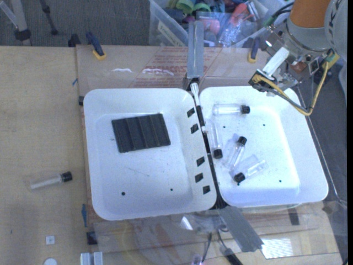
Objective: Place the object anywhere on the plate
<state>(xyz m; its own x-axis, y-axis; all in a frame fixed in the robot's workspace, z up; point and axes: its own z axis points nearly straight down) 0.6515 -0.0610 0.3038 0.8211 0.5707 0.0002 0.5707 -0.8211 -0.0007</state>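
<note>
Four clear vials (237,149) with black caps lie scattered in the right bin (292,148), all on their sides. One rests near the far wall with its cap pointing right, one lies close to the divider, and two sit near the middle at a slant. Each is a slim see-through tube, its dark cap the plainest part. In the left bin (99,197) a dark ribbed plate (141,132) lies flat, slightly turned, well apart from the vials. The gripper (289,73) hangs over the far right corner of the right bin, and I cannot tell whether its jaws are apart or together. Another vial (49,180) lies on the counter (38,109), left of both bins.
</note>
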